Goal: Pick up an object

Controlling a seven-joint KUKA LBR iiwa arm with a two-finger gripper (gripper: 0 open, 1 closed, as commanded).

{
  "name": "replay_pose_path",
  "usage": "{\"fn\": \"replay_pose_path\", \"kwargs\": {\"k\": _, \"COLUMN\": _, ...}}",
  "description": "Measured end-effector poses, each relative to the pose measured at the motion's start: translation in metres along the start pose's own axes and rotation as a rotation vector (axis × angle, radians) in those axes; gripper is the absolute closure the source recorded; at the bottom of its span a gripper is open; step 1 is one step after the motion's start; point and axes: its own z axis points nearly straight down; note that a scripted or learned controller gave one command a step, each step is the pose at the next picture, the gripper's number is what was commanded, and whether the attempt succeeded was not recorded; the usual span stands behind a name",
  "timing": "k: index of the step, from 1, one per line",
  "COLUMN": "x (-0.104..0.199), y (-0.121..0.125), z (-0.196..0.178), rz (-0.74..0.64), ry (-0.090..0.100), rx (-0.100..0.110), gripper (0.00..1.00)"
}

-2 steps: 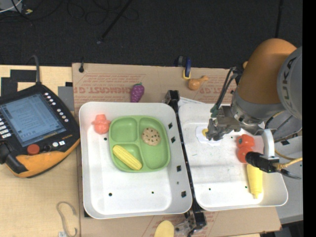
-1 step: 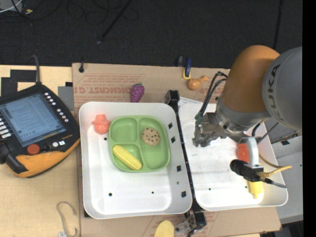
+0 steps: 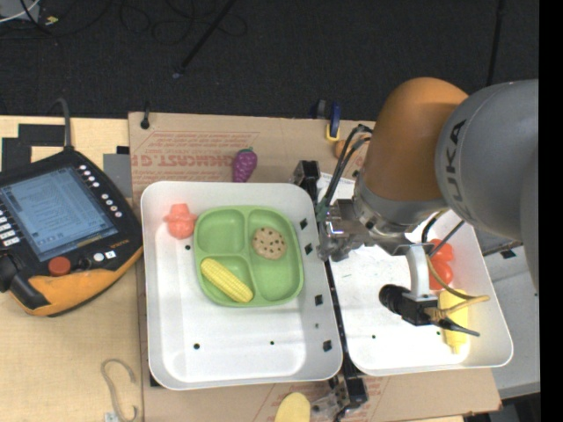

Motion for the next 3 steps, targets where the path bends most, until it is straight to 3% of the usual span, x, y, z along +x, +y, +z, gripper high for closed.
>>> {"fn": "replay_pose_path", "kwargs": {"k": 1, "x": 0.0144, "y": -0.0077, "z": 0.0180, "rz": 0.004, "ry": -0.002, "rx": 0.003, "gripper": 1.00}}
{"fn": "replay_pose_path", "kwargs": {"k": 3, "x": 0.0128, "y": -0.0019, "z": 0.0170, "rz": 0.003, "ry": -0.002, "rx": 0.000, "gripper": 1.00}}
